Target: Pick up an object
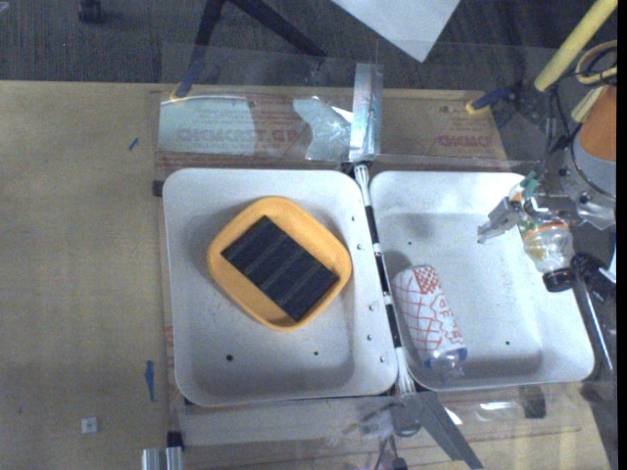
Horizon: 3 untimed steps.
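A yellow-orange rounded block with a dark ribbed panel on top [279, 262] lies tilted in the middle of the left bin [186, 360]. A clear bottle with a red-and-white lattice label [431, 316] lies lengthwise at the near left of the right bin [509, 355], beside the divider. My gripper [511, 215] hangs over the right bin's far right corner, well away from the bottle. A small pale item with orange and green marks [544, 240] sits right by the gripper; I cannot tell whether it is held.
Behind the bins lie a clear plastic sheet and a metal bracket [365, 111]. A yellow rod [578, 32] and cables cross the top right. The arm's grey body [598, 164] overhangs the right bin's right rim.
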Each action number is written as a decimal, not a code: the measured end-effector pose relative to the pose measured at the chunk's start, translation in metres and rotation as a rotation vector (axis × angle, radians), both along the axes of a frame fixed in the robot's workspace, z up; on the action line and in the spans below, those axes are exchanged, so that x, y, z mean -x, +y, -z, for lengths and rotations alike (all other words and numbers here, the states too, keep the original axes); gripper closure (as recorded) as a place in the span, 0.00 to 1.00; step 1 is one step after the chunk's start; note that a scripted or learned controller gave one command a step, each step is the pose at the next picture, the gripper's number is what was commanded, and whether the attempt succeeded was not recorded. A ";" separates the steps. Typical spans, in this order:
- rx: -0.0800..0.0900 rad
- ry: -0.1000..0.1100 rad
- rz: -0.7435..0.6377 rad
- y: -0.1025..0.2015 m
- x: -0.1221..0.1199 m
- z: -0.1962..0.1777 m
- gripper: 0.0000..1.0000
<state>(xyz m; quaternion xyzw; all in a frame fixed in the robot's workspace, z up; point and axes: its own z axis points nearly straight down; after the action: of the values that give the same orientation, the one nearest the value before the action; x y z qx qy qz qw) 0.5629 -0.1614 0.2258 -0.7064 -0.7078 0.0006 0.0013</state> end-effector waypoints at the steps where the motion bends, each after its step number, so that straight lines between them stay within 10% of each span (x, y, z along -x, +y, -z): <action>1: 0.003 -0.011 -0.111 0.026 -0.043 0.138 0.00; 2: 0.003 -0.005 -0.008 -0.033 -0.022 0.114 0.00; 3: 0.003 -0.007 -0.292 0.001 -0.062 0.071 0.00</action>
<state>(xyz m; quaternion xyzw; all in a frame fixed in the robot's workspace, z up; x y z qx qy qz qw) 0.6248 -0.1608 0.1545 -0.5958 -0.8031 -0.0006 -0.0023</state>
